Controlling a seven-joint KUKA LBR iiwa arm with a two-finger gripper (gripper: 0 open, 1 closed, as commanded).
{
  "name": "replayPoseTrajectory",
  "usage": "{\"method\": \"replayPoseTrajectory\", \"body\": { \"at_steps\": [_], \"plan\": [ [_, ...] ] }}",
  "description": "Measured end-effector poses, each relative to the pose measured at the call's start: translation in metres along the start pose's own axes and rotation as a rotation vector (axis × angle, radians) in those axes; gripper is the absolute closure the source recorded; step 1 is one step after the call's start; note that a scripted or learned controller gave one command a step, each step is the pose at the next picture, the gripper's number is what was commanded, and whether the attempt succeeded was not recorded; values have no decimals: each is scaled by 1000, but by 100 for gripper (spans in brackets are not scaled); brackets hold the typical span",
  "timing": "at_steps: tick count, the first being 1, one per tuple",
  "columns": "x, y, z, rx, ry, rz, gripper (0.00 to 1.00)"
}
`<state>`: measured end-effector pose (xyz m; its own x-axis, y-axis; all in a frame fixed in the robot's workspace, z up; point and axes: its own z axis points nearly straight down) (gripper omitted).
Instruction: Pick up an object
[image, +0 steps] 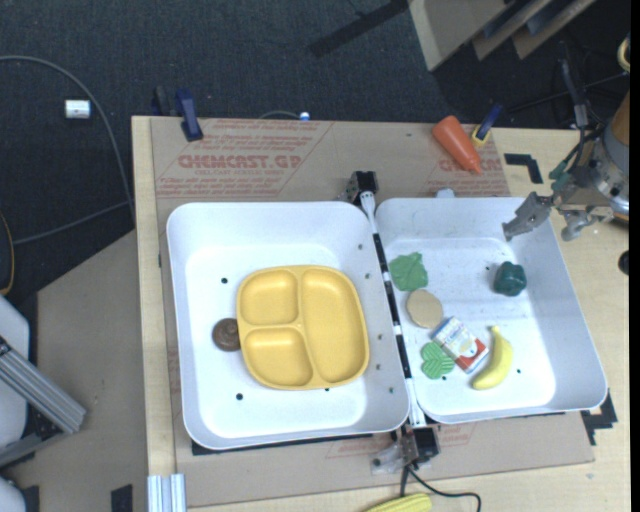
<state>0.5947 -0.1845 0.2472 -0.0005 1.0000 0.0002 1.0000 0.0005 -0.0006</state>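
Red "CHEMCAST GP" lettering (239, 160) along the surface's (100, 330) far edge, pincer (548, 217) spread above the right bin's (575, 330) far right corner, holding nothing.

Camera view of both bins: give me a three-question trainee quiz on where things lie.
1. True or false: the yellow three-compartment plastic plate lies in the left white bin.
2. Which lies nearest the pincer? A) yellow toy banana B) dark green rounded toy C) brown round disc
3. Fill in: the orange toy carrot lies on the ____, outside both bins.

Key: 1 true; 2 B; 3 bench board.
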Motion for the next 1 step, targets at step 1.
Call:
{"method": "replayPoseTrajectory", "body": {
  "at_steps": [1],
  "plan": [
    [-9, 20, 131, 2, 0, 1, 0]
  ]
}}
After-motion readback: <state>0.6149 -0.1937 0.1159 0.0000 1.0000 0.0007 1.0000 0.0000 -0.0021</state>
